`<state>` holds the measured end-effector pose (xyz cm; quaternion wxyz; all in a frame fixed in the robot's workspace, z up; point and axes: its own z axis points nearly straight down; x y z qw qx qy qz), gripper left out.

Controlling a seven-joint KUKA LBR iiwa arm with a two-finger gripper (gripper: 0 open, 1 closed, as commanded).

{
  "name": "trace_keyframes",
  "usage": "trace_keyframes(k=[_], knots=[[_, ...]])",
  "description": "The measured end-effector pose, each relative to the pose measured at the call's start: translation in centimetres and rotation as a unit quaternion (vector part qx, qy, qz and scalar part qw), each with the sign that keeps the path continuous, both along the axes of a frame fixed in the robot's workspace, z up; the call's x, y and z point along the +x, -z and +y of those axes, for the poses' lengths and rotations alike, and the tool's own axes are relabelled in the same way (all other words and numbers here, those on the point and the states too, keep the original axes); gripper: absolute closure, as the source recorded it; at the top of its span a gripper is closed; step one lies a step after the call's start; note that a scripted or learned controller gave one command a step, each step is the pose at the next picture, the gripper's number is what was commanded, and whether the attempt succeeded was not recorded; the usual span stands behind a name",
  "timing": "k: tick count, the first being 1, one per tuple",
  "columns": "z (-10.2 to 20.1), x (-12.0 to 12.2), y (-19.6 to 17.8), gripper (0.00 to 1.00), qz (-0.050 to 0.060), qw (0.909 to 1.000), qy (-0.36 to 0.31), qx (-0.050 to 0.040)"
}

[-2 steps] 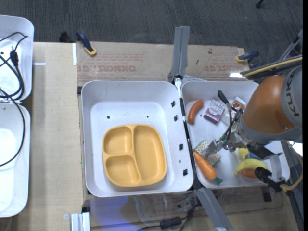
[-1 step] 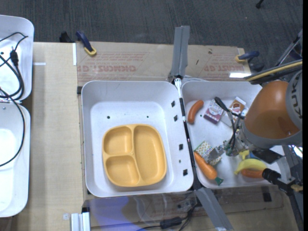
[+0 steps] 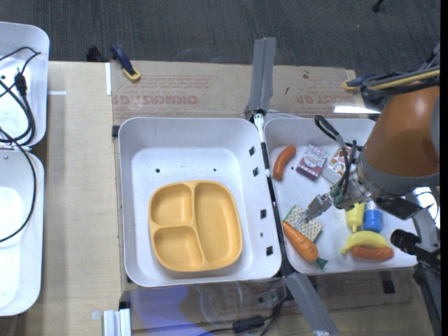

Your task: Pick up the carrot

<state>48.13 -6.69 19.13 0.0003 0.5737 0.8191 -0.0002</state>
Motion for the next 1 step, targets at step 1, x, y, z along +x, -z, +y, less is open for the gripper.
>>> trace_keyframes(k=[1], knots=[[8.6,1.48,0.07,0.0,0.001,1.0,-0.002,-0.0002]])
